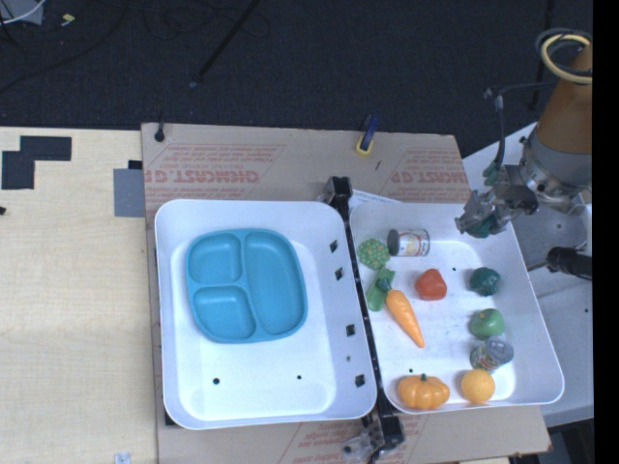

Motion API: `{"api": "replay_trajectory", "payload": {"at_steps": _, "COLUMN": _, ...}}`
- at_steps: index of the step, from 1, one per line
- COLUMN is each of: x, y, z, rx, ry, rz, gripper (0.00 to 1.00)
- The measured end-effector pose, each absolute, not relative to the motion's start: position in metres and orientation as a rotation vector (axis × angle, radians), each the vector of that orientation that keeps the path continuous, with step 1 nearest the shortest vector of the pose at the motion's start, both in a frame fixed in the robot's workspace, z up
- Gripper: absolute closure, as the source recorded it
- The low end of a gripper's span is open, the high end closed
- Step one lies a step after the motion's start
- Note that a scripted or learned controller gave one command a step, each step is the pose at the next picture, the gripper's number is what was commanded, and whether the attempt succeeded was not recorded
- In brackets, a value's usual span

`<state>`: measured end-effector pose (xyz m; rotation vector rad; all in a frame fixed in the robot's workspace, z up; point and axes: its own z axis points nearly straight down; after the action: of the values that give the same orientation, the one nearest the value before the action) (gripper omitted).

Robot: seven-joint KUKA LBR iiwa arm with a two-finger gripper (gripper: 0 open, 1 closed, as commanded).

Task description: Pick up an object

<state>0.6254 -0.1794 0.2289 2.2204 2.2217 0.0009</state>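
Fingers (476, 222) first: mine are small and dark from this high view, and I cannot tell whether they stand wide or narrow; nothing shows between them. They hang over the far right corner of the right bin (542, 356), just above its rim, with my gripper (481, 217) tilted down and toward the left.

Nearest in that bin, along the close edge, sit a pumpkin (424, 391) and an orange (477, 386), near each other but apart. Just behind the orange is a grey lump (491, 356), and behind that a green fruit (487, 323), the two close together. A carrot (405, 317) lies at a slant in the middle, its leafy end touching a green piece (379, 292). Farther back are a red pepper (431, 284) and a dark green ball (485, 280), well apart. Broccoli (373, 253) and a can (409, 244) lying on its side are farthest, just beside each other; the can is the item nearest me, off to my left.

The left bin (174, 356) holds a blue divided plate (247, 285).

My arm (563, 138) reaches in from the right, wrist bent down, orange band (571, 95) above it.
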Motion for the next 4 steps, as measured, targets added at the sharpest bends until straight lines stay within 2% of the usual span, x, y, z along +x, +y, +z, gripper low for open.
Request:
{"api": "replay_trajectory", "payload": {"at_steps": 1, "x": 0.618, "y": -0.133, "z": 0.237, "rx": 2.221, "ry": 2.227, "rz": -0.001, "gripper": 1.00}}
{"api": "replay_trajectory", "payload": {"at_steps": 3, "x": 0.591, "y": -0.038, "z": 0.232, "rx": 2.220, "ry": 2.229, "rz": -0.003, "gripper": 1.00}}
{"api": "replay_trajectory", "payload": {"at_steps": 4, "x": 0.594, "y": 0.015, "z": 0.221, "rx": 2.220, "ry": 2.229, "rz": -0.005, "gripper": 1.00}}
